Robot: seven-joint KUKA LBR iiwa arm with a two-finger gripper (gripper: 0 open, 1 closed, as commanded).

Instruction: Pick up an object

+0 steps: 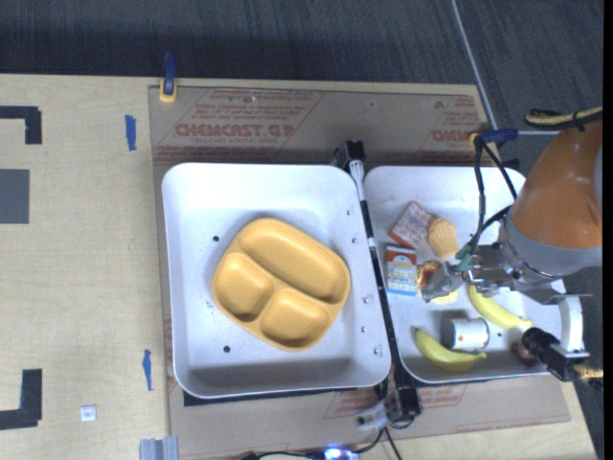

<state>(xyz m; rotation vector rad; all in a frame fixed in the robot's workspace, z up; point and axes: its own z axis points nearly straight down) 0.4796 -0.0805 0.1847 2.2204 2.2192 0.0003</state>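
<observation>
My gripper [448,280] hangs low over the middle of the right bin [498,182], reaching in from the right under the orange-banded arm. Its tip is right beside a small orange-brown object [429,276], and I cannot tell whether they touch. Just left of that lies a small red and white carton [400,268]. A second carton [414,223] and a yellow-orange lump [442,237] lie further back. Toward the front there is a white can [467,333] between two bananas, one at the front edge [445,351] and one partly under the gripper [496,310].
The left bin [192,199] holds a large yellow three-compartment tray [280,282] that takes up most of its floor. A dark divider [369,247] runs between the two bins. The arm's body covers the right bin's right side.
</observation>
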